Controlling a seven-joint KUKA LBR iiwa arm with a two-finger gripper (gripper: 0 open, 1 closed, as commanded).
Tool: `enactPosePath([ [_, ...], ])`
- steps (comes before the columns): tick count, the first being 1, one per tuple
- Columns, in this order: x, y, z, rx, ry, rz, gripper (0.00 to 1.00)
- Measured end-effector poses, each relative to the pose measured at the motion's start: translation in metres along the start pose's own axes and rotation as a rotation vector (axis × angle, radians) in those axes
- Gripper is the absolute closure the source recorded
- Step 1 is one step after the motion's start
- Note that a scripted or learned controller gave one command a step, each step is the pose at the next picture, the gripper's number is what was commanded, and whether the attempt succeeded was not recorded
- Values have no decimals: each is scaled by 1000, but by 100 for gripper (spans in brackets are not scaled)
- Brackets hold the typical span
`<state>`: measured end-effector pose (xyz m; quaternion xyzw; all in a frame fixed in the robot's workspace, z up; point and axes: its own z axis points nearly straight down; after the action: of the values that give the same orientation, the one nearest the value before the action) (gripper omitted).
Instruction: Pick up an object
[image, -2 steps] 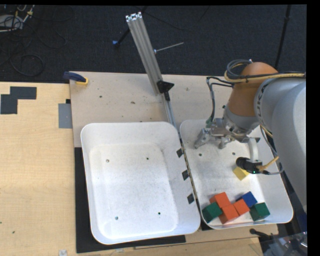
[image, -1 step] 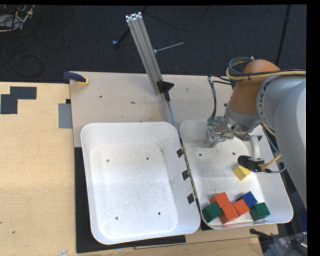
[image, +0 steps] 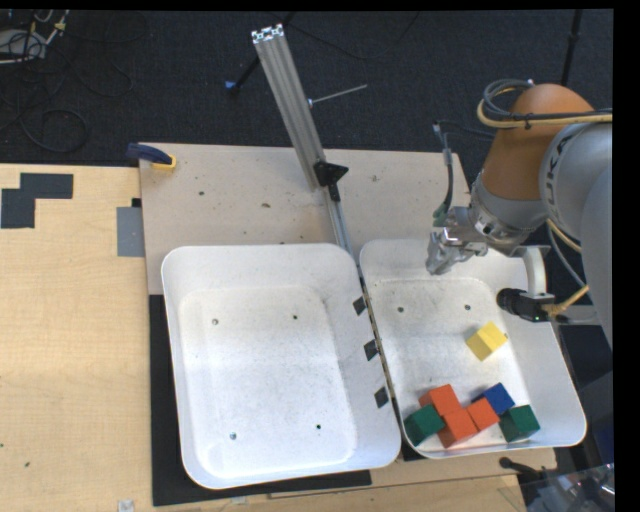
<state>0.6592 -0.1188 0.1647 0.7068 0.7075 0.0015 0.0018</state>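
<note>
Over the far edge of the right bin (image: 560, 385) hangs the gripper (image: 443, 262), finger state unclear. Near end: one yellow block (image: 487, 340), two orange blocks (image: 452, 412), two green cubes (image: 424, 424), one blue cube (image: 498, 397). Left bin (image: 185, 300): smooth white plastic.

Single fixed cam, high above the bench (image: 240, 190), angled down, near edge probably at frame bottom. Covers left bin (image: 200, 270) and right bin (image: 560, 390); arm (image: 560, 170) enters right.
</note>
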Motion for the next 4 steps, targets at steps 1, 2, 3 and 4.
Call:
enactPosePath([
  [1, 8, -3, -56, 0, 0, -1, 100],
  [2, 6, -2, -96, 1, 0, -1, 100],
  [3, 64, -26, -90, 10, 3, -3, 100],
  [4, 115, -50, -91, 9, 3, -3, 100],
])
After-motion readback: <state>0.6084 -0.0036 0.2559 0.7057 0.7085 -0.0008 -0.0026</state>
